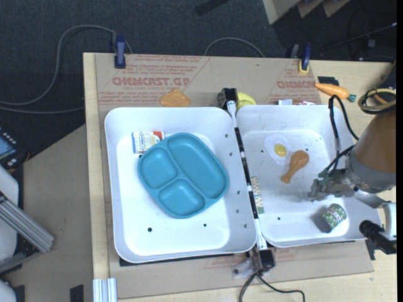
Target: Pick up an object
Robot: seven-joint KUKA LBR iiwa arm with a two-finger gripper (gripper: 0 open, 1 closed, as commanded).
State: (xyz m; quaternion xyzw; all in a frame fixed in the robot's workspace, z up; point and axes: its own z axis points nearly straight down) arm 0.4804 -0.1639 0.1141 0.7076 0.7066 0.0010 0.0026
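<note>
While the arm hangs in from the right, here's how the bench looks:

Board under the bins: brown sheet [189, 74] with red print along its far edge, "CHEMCAST GP" readable twice, smaller lines too blurry to make out.

Left bin: white bin [123, 187] carrying a blue three-compartment plate [182, 173] in its middle, plus a small white packet [147, 141] with red and blue on it touching the plate's far-left edge. Packet print too small to read.

Right bin: white bin [277, 228] with a toy fried egg [278, 150] near its far edge, a brown drumstick [295, 165] just beside the egg, and a small green-and-white patterned can [332, 216] near the near-right corner. Can label unreadable.

Gripper: gripper [318, 190] sits low over the right bin's right side, between drumstick and can, touching neither as far as I can see. Jaws: honestly can't tell if they're apart or together, too dark and small.

Behind the bins: an orange piece [175, 97] and something yellow [244, 99] on the board's far side.
</note>
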